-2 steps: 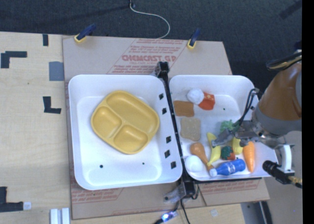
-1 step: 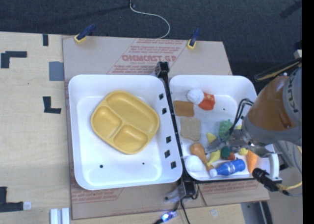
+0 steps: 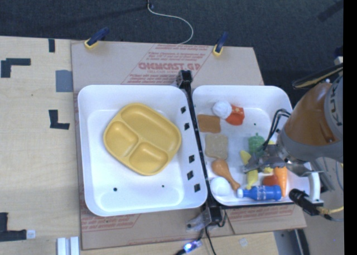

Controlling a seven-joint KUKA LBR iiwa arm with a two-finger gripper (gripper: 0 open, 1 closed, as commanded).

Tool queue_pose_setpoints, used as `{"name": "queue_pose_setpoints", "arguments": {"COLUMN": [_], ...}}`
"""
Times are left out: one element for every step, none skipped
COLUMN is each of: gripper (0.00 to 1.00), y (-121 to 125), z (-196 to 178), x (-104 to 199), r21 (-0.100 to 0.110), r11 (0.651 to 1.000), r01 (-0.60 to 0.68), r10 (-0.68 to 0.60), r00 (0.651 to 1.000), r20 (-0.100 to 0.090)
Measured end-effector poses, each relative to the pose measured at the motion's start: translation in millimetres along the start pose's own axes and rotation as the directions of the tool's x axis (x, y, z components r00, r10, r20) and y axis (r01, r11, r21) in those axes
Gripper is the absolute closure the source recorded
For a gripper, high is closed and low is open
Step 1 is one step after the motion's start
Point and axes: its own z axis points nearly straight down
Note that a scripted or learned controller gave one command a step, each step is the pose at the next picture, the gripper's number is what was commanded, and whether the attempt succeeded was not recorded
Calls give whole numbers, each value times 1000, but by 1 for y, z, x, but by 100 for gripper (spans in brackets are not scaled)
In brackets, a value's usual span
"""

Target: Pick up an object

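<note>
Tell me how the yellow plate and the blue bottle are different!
The yellow plate is big and flat with three sections; the blue bottle is small and thin, lying on its side. The plate sits in the left bin; the bottle is in the right bin among toy food.

Light wood bench (image 3: 33,153) bears cardboard sheet (image 3: 167,61); two white bins (image 3: 92,136) (image 3: 262,95) side by side on it.

A divided plate (image 3: 143,138) is set in the left bin (image 3: 92,153). Toy foods are gathered in the right bin (image 3: 245,93), a bottle (image 3: 261,193) along its near wall.
</note>
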Motion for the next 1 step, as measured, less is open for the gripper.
{"name": "queue_pose_setpoints", "arguments": {"gripper": [100], "y": [1], "z": [-63], "x": [1], "r21": [-6], "r11": [1000], "r01": [0], "r10": [0], "r00": [1000], "r20": [3]}}
